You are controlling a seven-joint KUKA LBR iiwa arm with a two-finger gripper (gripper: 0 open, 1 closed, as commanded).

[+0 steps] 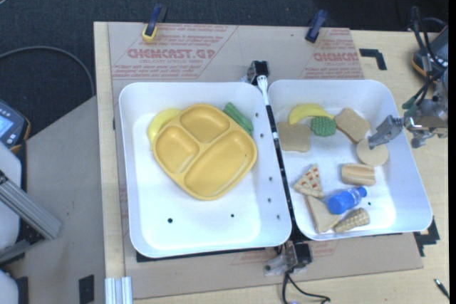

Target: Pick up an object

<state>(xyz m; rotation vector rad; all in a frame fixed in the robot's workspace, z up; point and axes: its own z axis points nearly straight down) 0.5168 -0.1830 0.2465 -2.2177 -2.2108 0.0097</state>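
Pale tan round cookie [372, 152] beneath the pincer [385, 132]

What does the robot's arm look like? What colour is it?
At the camera view's right edge, the end effector is grey metal with thin fingers. Behind it the arm looks grey and boxy, with dark cables looping above it and an orange part near the top.

Single fixed camera above the bench [214, 53], looking down at a slant, both bins [135, 153] in frame
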